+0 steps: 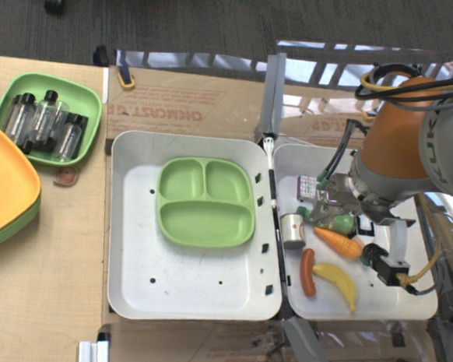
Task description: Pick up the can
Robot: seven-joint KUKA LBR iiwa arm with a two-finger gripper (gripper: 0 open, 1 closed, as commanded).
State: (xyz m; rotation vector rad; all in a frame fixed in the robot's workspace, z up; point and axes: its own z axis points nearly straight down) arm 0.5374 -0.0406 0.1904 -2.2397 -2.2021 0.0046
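In the right bin [415, 308], nearest its front edge, a yellow banana [339, 281] lies beside a red sausage [307, 272]. Just behind them an orange carrot [338, 241] lies crosswise, its leafy green top [337, 222] under the tool. The can [292, 229], silver and lying on its side, rests against the bin's left wall, just left of the carrot and behind the sausage. A small pink-and-white packet [307, 187] sits farther back, toward the bin's rear left corner.

The arm [418, 129] reaches in from the right side of the table [37, 302], its orange band bulking over the rear of the right bin, the wrist bent downward so the tool [332, 210] points into the cluster just right of the can. Whether the tool is released or clenched cannot be told; nothing is visibly between its tips.

The left bin [125, 278] carries a green divided plate [206, 201] toward its back half. At the table's far left corner a green tray [88, 103] holds several bottles [44, 123], with stacked orange plates [3, 190] along the left edge.
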